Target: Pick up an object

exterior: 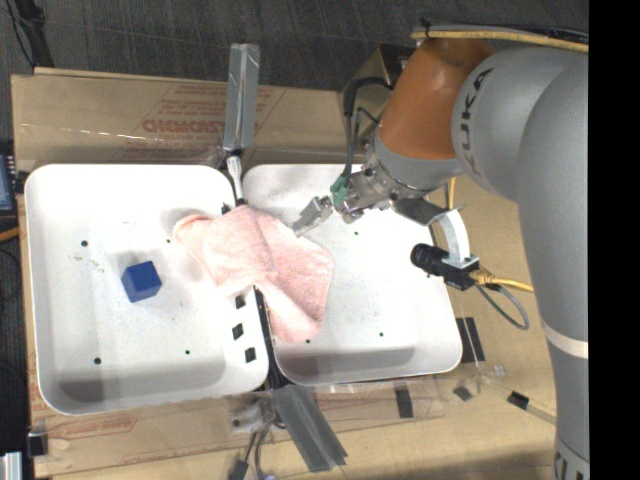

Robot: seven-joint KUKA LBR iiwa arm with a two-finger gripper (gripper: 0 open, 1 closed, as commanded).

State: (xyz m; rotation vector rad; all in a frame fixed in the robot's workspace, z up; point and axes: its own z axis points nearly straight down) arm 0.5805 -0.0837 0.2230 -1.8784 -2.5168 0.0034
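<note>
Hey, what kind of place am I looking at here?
Probably a robotics lab test bench: a KUKA arm reaches over two white bins, which hold only a blue cube and a pink cloth.

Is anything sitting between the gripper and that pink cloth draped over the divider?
Nothing visible does. The gripper hangs over the right bin, just beside the upper right edge of the pink cloth, with bare bin floor between them. The blue cube lies apart in the left bin.
</note>
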